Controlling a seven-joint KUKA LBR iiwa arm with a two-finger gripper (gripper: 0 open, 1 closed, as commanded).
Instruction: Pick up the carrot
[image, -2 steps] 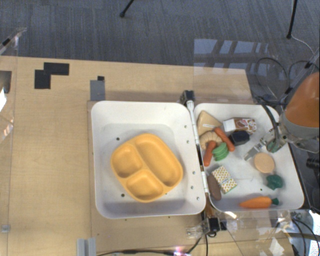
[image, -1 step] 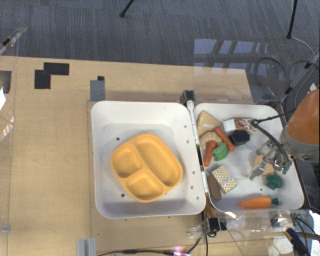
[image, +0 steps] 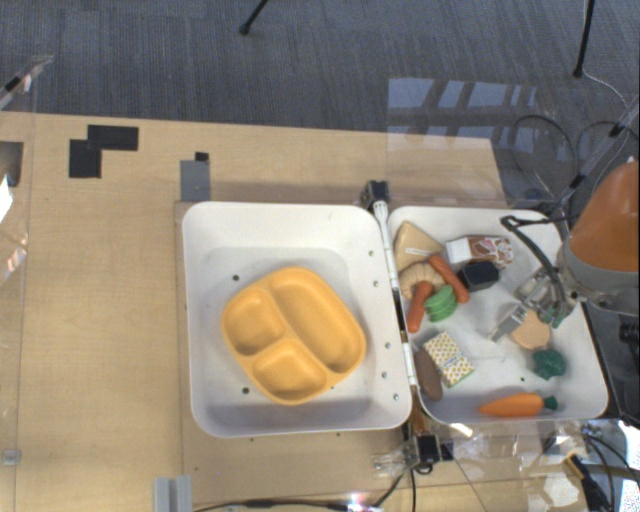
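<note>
A wooden bench (image: 100, 330) bore two bins; the carrot (image: 512, 405) lay in the right one (image: 590, 395). The gripper (image: 522, 315) hovered open, empty.

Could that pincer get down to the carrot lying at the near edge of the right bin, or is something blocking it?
Probably yes. The carrot lies alone on bare bin floor, nothing on top of it. The pincer hangs just above it in the view; only the broccoli sits close by.

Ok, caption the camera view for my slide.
Gripper over the right bin, carrot lying near its front edge, yellow plate in the left bin.
</note>
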